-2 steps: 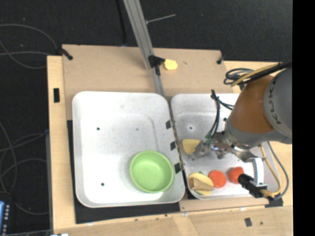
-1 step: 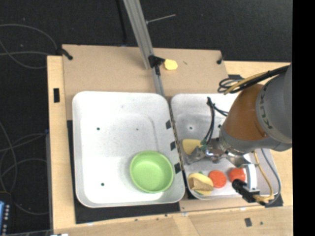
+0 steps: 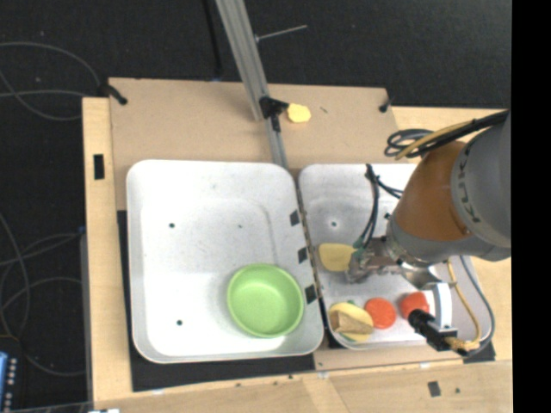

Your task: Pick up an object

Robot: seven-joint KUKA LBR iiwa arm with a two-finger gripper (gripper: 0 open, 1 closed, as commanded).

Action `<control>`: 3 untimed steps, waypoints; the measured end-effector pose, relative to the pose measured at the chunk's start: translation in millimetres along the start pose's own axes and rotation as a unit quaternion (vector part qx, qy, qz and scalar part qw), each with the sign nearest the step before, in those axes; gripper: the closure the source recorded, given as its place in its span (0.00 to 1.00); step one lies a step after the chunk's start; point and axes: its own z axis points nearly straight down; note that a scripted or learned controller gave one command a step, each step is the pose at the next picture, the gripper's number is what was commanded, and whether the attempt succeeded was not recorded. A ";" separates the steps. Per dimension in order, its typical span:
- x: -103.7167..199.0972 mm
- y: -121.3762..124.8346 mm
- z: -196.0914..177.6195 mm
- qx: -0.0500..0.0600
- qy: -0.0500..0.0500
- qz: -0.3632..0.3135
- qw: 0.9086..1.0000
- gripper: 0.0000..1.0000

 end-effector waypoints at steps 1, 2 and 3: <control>-3.4 1.1 -63.8 -0.002 -0.001 -0.005 1.000 1.00; -4.2 3.5 -114.3 -0.001 -0.001 -0.005 1.000 1.00; 50.6 23.1 -119.1 0.001 0.000 -0.007 1.000 1.00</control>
